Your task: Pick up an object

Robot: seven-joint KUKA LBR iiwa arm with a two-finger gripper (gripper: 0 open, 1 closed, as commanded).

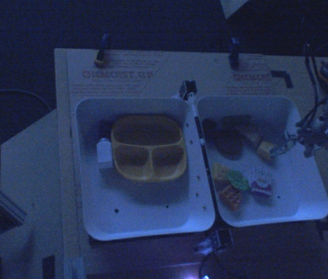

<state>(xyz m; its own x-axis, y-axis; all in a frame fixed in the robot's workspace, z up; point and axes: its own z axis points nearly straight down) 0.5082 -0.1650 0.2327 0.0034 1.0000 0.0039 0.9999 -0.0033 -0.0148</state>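
Gripper [287, 146] at right edge of frame; cannot tell its state. Nearest cube [265, 150] looks small, light, stiff; best pinch across flat sides.

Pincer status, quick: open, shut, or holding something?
Pincer: cannot be told; it sits over the right white bin, too dim to judge.

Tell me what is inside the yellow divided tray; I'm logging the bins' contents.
The yellow divided tray in the left bin shows three bare compartments. A small white bottle stands against its left rim. Whatever lies beneath the tray is covered.
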